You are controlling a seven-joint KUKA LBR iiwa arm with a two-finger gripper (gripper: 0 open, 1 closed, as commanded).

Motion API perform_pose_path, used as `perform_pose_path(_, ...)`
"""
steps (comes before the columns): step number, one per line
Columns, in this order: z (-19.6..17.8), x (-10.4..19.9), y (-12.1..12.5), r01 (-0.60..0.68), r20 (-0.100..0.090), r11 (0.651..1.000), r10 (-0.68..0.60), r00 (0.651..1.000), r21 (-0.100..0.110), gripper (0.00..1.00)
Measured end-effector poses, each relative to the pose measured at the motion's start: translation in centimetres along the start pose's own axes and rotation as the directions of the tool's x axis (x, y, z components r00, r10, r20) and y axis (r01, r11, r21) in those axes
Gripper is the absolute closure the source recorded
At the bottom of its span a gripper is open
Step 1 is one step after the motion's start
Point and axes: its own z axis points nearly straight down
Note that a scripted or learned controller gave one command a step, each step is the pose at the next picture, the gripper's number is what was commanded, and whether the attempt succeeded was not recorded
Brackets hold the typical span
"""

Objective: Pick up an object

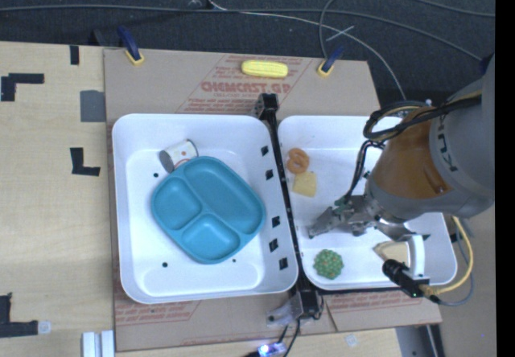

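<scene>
The right bin [362,129] holds an orange ring-shaped piece [298,160], a pale yellow block [304,183], a green bumpy lump [328,264] and a tan wedge [392,251]. My gripper [318,224] hangs low over the middle of this bin, pointing left. It is just below the yellow block and above the green lump, and I see nothing held in it. The arm's wrist hides the bin floor to the right of the gripper.
The left bin [129,186] bears a blue divided plate [208,208] and a small tipped-over cup [178,155]. A yellow toy [264,68] lies on the cardboard behind the bins. Cables loop above the right bin, and a black divider [278,178] runs between the bins.
</scene>
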Motion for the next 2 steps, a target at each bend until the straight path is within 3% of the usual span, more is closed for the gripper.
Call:
perform_pose_path(1,-1.3,0.1,0.1,0.001,-0.001,1.000,-0.001,1.000,-0.002,1.00)
perform_pose_path(2,-6.9,-0.9,0.1,-0.001,0.002,1.000,0.001,1.000,-0.010,1.00)
